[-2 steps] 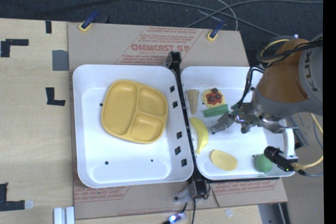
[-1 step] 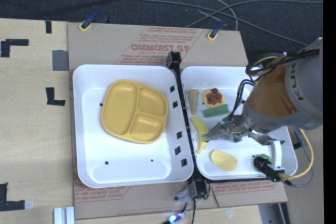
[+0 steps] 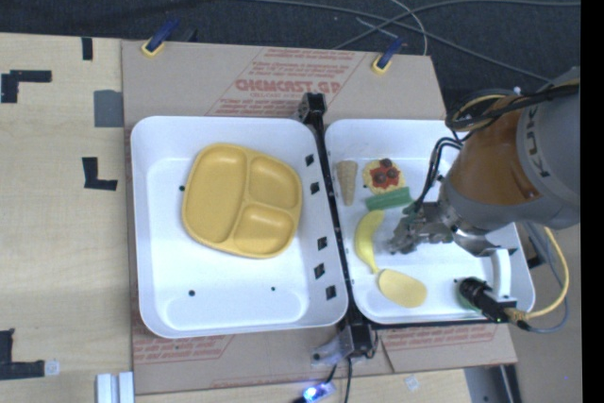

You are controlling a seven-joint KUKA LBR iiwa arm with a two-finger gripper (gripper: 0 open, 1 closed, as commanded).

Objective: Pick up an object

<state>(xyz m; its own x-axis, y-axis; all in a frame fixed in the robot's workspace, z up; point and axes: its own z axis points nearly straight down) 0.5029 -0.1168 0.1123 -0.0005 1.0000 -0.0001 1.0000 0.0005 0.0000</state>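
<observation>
The right bin (image 3: 434, 132) holds several toy foods. A yellow banana (image 3: 366, 236) lies near its left wall, and a flat yellow chip-like piece (image 3: 402, 288) sits near the front. At the back lie a tan cone (image 3: 347, 180), a small pizza slice with red dots (image 3: 384, 174) and a green piece (image 3: 387, 199). My gripper (image 3: 408, 235) hangs low over the middle of the right bin, just right of the banana. I see nothing between its fingers.
A yellow divided plate (image 3: 242, 200) lies in the left bin (image 3: 160, 203). A black ridge with clips (image 3: 324, 203) separates the bins. Cables (image 3: 396, 14) run over the dark floor behind. The arm's bulky grey and orange body (image 3: 514, 170) covers the right bin's right side.
</observation>
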